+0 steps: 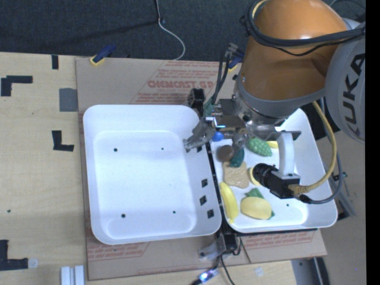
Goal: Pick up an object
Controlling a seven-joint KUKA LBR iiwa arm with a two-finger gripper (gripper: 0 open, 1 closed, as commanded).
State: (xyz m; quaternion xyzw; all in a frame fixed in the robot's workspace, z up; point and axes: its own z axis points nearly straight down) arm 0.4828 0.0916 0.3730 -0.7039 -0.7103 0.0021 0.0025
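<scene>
Over the right bin, near its left wall, hangs the gripper; whether it is released, clenched or grasping cannot be told. Contents below it: a brown rounded piece beside a teal piece, a tan flat slab, a green knobbly item, a banana, a yellow fruit. All look like light, stiff, smooth plastic, likely slippery; the banana's narrow middle seems the surest hold. The left bin adjoins.
</scene>
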